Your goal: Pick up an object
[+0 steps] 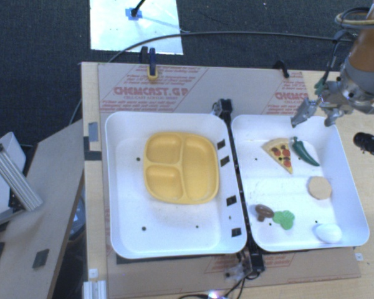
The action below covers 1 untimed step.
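Five small toy foods are scattered in the right white bin (349,161), the triangular pizza slice (279,152) nearest the gripper (316,113). Its fingers are spread apart and empty, poised above the far rim, presumably for descent.

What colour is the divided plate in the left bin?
Yellow; the divided plate lies in the left bin, plainest in the camera view.

The clear sheet (174,86) under the two bins carries repeated red print, apparently "CHEMCAST GP"; the copy at the upper right is partly cut off.
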Motion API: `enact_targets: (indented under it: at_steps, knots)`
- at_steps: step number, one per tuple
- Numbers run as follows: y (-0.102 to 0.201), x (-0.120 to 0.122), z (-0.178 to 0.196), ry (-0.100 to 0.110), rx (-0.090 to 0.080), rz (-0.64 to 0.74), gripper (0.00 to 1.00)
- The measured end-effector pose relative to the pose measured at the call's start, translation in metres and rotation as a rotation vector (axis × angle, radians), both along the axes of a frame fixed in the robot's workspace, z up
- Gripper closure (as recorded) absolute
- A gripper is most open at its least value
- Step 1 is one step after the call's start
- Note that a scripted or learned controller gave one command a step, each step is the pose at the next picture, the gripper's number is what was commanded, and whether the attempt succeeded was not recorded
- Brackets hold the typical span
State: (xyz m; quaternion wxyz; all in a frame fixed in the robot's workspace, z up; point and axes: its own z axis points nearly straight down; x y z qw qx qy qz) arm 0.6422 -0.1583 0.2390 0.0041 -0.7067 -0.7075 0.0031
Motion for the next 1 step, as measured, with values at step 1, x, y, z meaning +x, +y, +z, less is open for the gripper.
enact_targets:
  at_steps: [1]
  knots:
    - [0.0004, 0.0023, 0.0081, -0.012, -0.002, 0.002, 0.00]
